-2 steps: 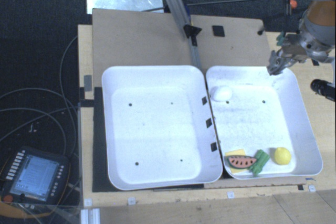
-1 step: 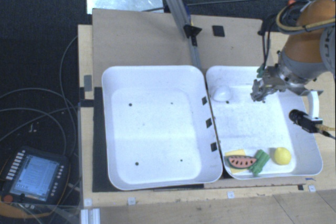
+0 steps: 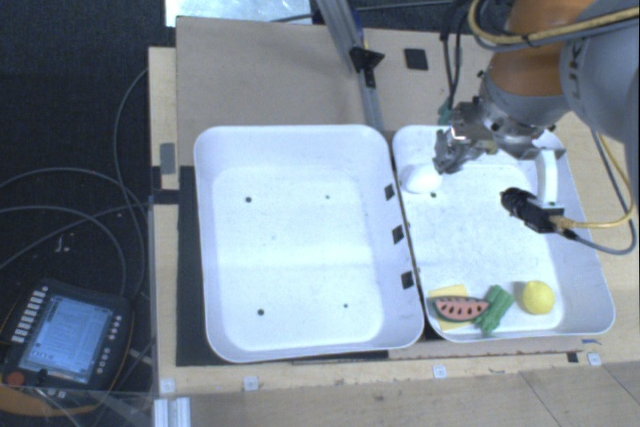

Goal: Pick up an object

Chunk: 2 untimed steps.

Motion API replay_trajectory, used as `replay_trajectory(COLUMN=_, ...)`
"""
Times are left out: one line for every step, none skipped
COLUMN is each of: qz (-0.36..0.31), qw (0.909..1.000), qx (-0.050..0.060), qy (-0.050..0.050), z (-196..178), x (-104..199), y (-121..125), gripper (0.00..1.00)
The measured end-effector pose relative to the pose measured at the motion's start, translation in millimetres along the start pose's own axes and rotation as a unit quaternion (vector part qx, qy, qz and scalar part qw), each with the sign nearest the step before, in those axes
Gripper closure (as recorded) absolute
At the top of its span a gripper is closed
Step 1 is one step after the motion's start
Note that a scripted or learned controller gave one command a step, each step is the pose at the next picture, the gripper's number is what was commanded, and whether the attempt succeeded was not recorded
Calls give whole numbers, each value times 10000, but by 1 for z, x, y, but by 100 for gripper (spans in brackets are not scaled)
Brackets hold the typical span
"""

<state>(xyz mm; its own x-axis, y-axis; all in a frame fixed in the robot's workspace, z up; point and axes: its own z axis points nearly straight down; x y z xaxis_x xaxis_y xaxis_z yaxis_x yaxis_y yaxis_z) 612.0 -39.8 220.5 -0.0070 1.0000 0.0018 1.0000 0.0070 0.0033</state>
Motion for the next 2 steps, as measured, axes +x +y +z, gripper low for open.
replay_trajectory(qz=10, qw=10000, qx=15, qy=-2, z=3, x=52, y=-33, gripper=100)
replay_trajectory(qz=13, qw=10000, qx=28, qy=-5, z=35, x=99, y=-72, gripper=100)
